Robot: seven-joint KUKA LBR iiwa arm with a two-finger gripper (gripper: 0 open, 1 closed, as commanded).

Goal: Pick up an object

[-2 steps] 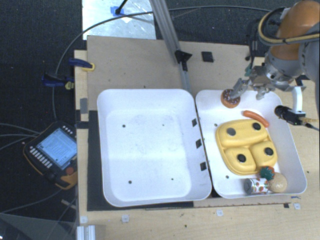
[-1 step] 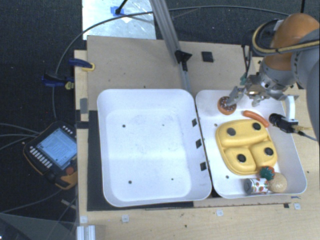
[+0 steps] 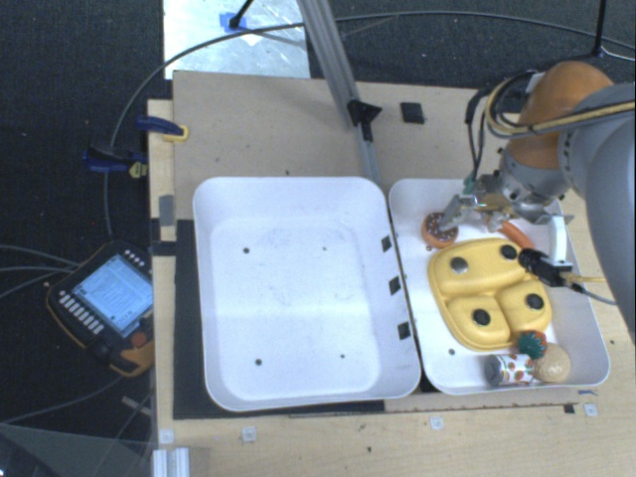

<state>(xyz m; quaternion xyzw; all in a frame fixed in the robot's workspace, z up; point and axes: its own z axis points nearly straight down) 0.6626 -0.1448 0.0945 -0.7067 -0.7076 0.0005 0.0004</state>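
The right bin [image 3: 417, 296] holds several things. A large yellow moulded piece with black dots [image 3: 487, 291] lies in its middle. A small round brown and pink donut-like piece [image 3: 434, 231] sits at the bin's upper left, and an orange carrot-like piece [image 3: 515, 235] lies just right of it. My gripper [image 3: 455, 211] hangs low over the bin's far end, its tip right beside the donut-like piece, on its upper right. Nothing shows between the fingers.
Along the right bin's near edge lie a small patterned can [image 3: 503, 370], a teal and red ball [image 3: 532, 344] and a beige ball [image 3: 554, 364]. The left bin [image 3: 214, 266] stands beside it. A grey pole [image 3: 333, 58] slants over the bench's far side.
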